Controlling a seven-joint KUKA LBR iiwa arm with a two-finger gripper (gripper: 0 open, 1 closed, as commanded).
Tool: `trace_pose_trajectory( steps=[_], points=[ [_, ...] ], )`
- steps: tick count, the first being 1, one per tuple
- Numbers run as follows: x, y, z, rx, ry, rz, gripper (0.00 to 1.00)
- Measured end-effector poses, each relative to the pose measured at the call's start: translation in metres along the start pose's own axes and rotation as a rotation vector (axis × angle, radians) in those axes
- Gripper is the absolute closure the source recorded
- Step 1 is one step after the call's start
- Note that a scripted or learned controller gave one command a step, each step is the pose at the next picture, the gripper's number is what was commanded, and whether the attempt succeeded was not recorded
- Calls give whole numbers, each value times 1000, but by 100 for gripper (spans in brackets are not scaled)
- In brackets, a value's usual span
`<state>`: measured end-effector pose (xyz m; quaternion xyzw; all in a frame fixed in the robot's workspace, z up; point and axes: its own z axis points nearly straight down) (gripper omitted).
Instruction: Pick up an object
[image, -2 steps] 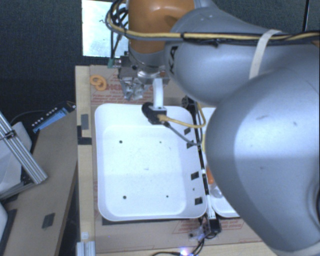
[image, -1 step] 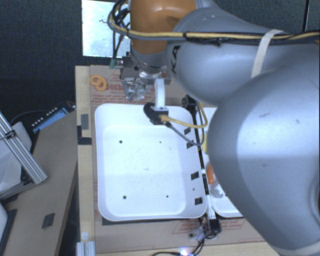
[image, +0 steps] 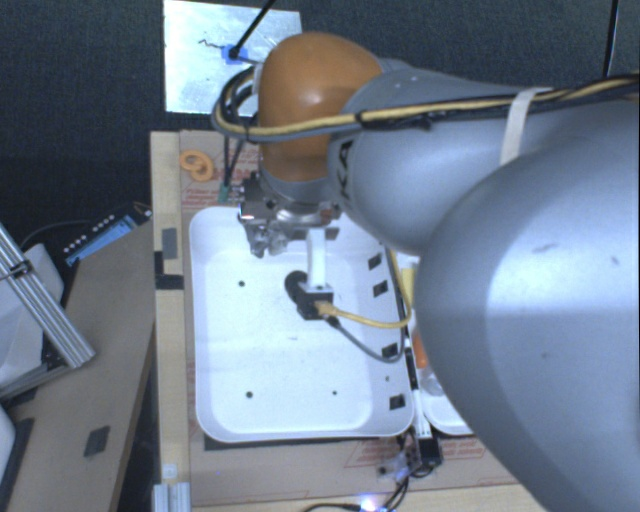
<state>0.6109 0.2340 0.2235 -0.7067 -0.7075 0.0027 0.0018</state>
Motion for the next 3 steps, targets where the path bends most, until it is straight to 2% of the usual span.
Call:
trace_pose_trajectory(
  steps=[1,2,3],
  points=[
    [-27,47,-100,-20,4,3,100],
    [2,-22,-31,2,1,-6,100],
    [0,61,-80,-17,4,-3,100]
  ],
)
